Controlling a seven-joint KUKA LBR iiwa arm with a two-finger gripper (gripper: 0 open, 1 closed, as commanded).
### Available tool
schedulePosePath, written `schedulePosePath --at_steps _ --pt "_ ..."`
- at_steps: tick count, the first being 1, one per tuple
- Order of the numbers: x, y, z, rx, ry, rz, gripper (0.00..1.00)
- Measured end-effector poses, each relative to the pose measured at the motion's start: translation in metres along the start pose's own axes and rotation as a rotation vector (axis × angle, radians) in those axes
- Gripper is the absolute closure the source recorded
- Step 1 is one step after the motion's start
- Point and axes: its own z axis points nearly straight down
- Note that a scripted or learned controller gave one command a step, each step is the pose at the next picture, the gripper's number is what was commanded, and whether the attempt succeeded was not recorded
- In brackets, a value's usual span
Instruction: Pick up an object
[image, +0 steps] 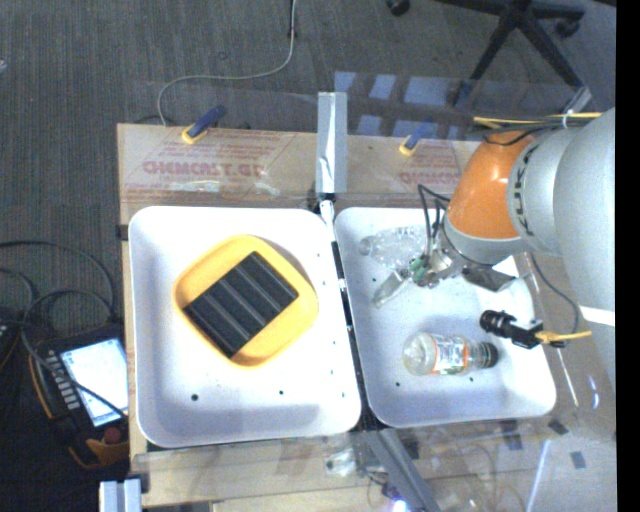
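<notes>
Clear bottle (447, 354) lies on its side in the lower half of the right bin (520, 392), its dark cap toward the view's right and a reddish label around its middle. It touches nothing else in the bin and sits apart from the gripper (421, 269), which hangs over the upper middle of the same bin.

Crumpled clear plastic (392, 243) rests near that bin's top left corner, just beside the gripper on its upper left. Whether the two touch is not clear. The gripper is too small and too cluttered in this view to say whether it is open or closed, and nothing can be seen held in it.

A pale narrow piece (388, 288) slants down and left from the gripper toward the bin's left wall. I cannot tell whether it belongs to the robot or lies loose.

The arm (585, 190) comes in from the right, its orange band (485, 195) over the bin's upper right part.

In the left bin (160, 375) sits a yellow object (247, 299) with rounded corners and a black ribbed panel on top, turned at a slant near the bin's middle, well apart from the gripper.

Both bins stand side by side on the tabletop (220, 170), whose brown surface carries faded red lettering behind them.
</notes>
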Motion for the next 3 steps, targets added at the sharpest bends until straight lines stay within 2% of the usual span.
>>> schedulePosePath --at_steps 1,2,3 --pt "-0.014 0.065 0.003 0.032 0.014 0.11 0.0" --pt "-0.031 0.055 -0.013 0.034 0.013 0.05 0.0" --pt "-0.068 0.032 0.001 0.013 0.023 0.029 0.0"
